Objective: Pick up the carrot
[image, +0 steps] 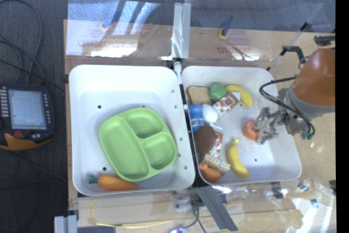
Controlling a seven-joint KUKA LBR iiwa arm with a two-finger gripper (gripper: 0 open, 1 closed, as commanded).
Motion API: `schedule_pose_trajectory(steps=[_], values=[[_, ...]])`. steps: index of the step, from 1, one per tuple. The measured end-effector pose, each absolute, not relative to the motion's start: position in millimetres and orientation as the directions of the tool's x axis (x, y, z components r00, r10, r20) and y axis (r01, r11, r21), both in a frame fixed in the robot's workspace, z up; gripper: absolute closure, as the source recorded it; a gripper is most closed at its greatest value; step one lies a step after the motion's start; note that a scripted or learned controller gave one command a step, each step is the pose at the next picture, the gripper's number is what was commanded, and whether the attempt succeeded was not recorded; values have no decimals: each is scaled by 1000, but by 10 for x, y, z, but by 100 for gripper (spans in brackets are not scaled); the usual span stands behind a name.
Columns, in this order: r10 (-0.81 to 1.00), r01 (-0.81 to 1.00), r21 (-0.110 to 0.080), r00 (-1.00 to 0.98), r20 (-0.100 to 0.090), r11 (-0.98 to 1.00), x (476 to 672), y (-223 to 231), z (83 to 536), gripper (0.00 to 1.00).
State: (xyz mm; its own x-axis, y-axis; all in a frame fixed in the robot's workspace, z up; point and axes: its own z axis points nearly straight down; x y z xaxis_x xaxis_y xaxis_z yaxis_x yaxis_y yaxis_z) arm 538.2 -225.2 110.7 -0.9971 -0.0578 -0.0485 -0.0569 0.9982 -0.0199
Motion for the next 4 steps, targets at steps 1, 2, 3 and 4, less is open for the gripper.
schedule_pose_trajectory(steps=[1, 2, 3, 4], values=[[-40, -40, -4, -999, -16, 999, 5457, -1705, 2537, 100], [27, 27, 1, -1000, -12, 1000, 6213, -995, 3443, 100], [158, 158, -1, -987, -7, 987, 6363, -1709, 3863, 100], [188, 188, 2, -982, 5, 982, 6464, -1788, 2936, 100]])
